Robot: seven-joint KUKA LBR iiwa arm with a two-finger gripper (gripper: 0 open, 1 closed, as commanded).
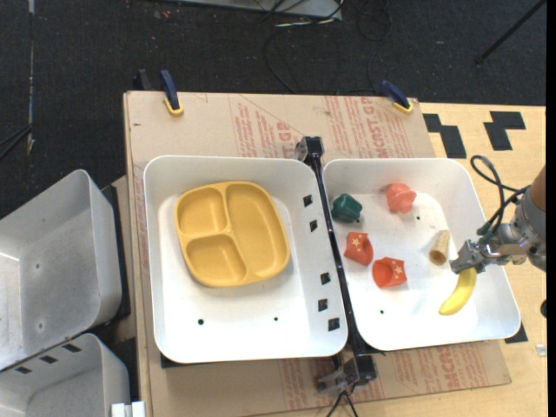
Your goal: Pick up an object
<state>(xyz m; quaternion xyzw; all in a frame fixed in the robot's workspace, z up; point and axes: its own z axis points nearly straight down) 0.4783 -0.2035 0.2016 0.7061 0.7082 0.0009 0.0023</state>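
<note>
In the right bin lie a yellow banana, a tan stub, two red pieces, a pink piece and a dark green piece. My gripper reaches in over the bin's right rim. It sits at the banana's upper end, just right of the tan stub. The banana still rests on the bin floor. The wrist hides the very tip of the banana.
The left bin holds a yellow divided plate. A black divider runs between the bins. White tubs stand off the bench at the left. A cable loops near the right bin's far right rim.
</note>
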